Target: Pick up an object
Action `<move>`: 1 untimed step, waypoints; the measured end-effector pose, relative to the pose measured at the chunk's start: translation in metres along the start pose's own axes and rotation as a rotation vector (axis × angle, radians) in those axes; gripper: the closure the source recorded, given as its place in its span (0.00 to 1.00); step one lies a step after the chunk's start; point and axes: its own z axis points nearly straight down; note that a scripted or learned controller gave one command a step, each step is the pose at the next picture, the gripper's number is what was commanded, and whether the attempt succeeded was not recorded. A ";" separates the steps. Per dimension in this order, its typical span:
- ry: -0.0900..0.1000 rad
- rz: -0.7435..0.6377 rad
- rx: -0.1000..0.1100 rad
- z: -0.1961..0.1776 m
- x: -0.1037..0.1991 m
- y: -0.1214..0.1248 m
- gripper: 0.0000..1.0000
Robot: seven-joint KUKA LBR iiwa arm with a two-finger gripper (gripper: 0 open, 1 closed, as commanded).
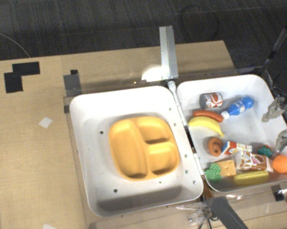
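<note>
The gripper (282, 123) waits at the right bin's (251, 82) right rim with fingers spread wide and holding nothing, just beside the orange ball (282, 164) at the near-right corner.

The arm is cut off by the right edge, so that no more than the gripper (283, 123) and a tangle of cables beside it can be made out; the gap between its metallic fingers is too small and cluttered to judge. In the right bin (245, 81), the print on the small can (211, 100) and on the snack packet (250, 160) is too small to read. The packet overlaps a teal item (265, 151) whose shape cannot be told. The green object (213, 172) at the bin's lower left is partly tucked behind the tan block (227, 168). The bench (29, 171) is cut off at the left and bottom edges.
</note>
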 end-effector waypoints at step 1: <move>-0.031 -0.006 0.010 0.107 0.002 -0.003 0.00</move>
